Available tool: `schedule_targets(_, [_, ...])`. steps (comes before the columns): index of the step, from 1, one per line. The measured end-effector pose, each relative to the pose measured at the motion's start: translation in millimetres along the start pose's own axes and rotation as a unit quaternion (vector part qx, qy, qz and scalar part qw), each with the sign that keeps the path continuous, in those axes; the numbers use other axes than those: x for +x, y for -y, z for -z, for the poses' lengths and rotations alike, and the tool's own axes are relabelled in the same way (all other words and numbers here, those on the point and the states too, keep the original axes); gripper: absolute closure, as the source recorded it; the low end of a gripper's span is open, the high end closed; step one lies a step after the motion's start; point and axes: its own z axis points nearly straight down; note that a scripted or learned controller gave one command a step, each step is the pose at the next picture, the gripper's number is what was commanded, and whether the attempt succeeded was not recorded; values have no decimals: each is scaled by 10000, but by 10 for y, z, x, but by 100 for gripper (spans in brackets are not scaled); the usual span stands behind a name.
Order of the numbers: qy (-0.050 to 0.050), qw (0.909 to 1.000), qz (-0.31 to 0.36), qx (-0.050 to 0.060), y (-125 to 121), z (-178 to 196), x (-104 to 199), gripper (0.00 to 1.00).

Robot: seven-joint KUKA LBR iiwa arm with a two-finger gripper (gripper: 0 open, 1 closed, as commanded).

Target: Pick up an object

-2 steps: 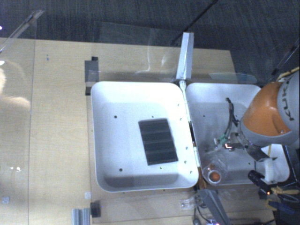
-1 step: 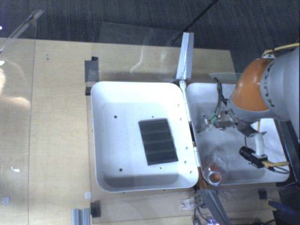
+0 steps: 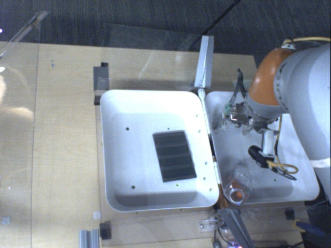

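Clear plastic cup (image 3: 237, 189), something orange-brown in its bottom, lies in the near corner of the right bin (image 3: 230, 151), close against the wall next to the left bin (image 3: 129, 112). We see a dark ribbed slab (image 3: 175, 156) flat in the middle of the left bin, well apart from the gripper (image 3: 234, 115), which hangs over the far part of the right bin. We cannot tell if the gripper is wide or narrow, as the wrist crowds it.

Risks, as we judge them:
- The cup is tight to the corner, so a descent may strike the bin wall or crush and skid the thin plastic.
- The slab is low and flat and offers little to grab.

The bin floor under the arm (image 3: 305, 102) is hidden. The cup outline is faint on white.
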Motion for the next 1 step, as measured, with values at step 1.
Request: schedule_targets(1, [12,9984,566,8,-230,-10,-713,0])
